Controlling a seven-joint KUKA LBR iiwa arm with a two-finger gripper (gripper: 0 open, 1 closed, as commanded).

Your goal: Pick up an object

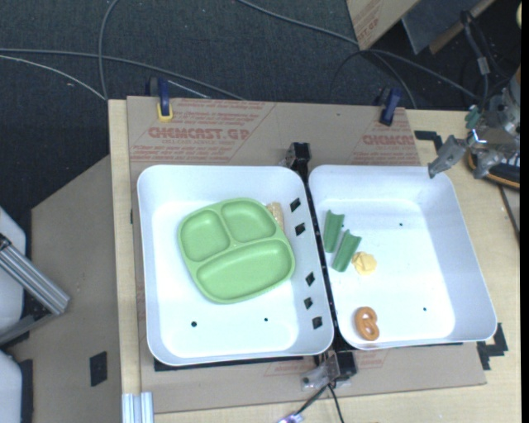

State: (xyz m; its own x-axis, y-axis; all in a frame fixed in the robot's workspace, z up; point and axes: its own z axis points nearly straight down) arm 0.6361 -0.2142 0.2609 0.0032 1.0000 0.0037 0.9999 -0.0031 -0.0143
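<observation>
Arm parked off the far right corner, nothing picked yet

The left bin point(165, 248) holds a green divided plate point(237, 249); the right bin point(446, 264) holds two green pieces point(340, 240), a pretzel point(366, 323) and a yellow lump point(364, 263); the gripper point(450, 153), its opening impossible to tell, grips nothing, and would best drop straight onto the well-isolated pretzel

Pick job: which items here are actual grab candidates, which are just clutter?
Candidates: green divided plate, two green sticks, yellow lump, pretzel, tan piece by the plate.

Clutter: blue clamps, floor cables, cardboard box.
</observation>
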